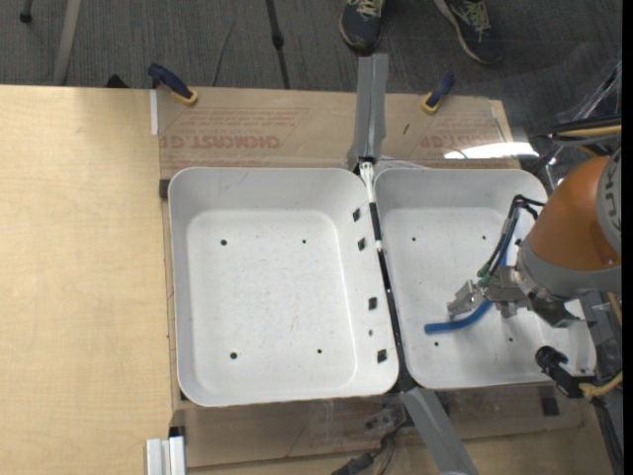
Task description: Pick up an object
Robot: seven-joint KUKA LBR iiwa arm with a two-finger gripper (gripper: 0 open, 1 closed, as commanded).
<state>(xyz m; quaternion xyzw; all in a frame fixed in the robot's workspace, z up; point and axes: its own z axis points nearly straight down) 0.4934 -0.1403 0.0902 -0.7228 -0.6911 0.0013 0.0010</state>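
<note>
Camera view: two smooth white plastic bins w/ rounded corners are seen side by side. In the right bin [435, 364], a thin curved blue object [457, 321] lies near the gripper [473, 300]; whether it's clenched or released cannot be told.

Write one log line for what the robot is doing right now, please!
arm: over right bin | gripper: low in right bin, at blue object | grasp: unconfirmed | left bin: untouched
</note>
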